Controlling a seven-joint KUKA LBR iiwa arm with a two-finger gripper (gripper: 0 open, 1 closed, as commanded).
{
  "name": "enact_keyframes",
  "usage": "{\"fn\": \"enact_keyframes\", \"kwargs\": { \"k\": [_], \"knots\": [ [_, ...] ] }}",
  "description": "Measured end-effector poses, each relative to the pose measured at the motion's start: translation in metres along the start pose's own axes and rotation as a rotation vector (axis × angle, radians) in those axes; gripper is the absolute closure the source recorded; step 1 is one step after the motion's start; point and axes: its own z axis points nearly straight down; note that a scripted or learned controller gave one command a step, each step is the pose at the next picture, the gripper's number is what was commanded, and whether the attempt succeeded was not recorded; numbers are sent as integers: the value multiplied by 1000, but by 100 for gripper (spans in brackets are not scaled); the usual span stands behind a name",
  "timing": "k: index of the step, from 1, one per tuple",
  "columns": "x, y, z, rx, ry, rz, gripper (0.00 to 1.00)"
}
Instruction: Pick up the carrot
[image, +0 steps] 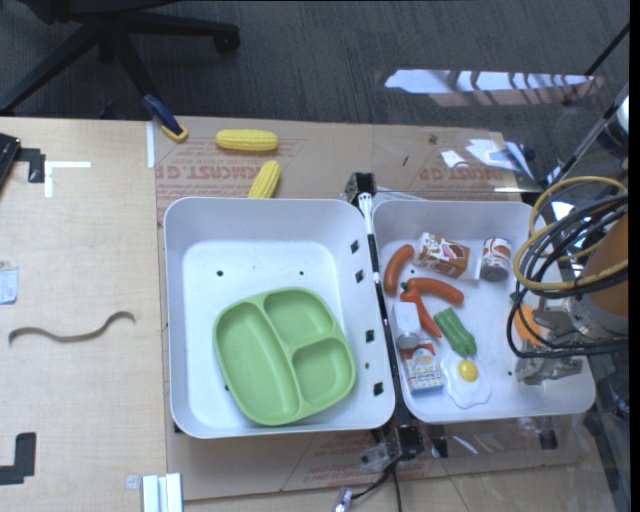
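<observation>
Finds the slim orange tapered carrot (428, 320) in the right-hand shallow white plastic bin (500, 320), near its left wall. Sits just below a glossy red-orange toy sausage (435, 290), close against a green pepper-like piece (455, 332) on the right, and above a small printed carton (425, 375). Looks tipped in loosely rather than arranged, hence the crowding and the little room on either side.

Puts the grey arm's gripper (548, 368) low at the right edge of the same bin, well apart from the carrot, beyond a white-and-yellow fried-egg toy (467, 375). Cannot tell whether open or closed: blurred, and partly behind looped yellow-and-black cables (560, 250).

Judges the pick as not yet begun. Calls for a reach leftward across the bin and a descent into the narrow gap. Risks catching the sausage or the green piece instead.
</observation>
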Motion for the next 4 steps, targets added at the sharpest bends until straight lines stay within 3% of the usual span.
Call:
{"fn": "enact_keyframes", "kwargs": {
  "k": [1,2,3,4],
  "knots": [
    [-1,4,9,-4,5,-296,100],
    [-3,5,10,-5,1,-297,0],
    [3,1,9,-3,2,-18,0],
    [0,0,0,1,0,-20,100]
  ]
}}
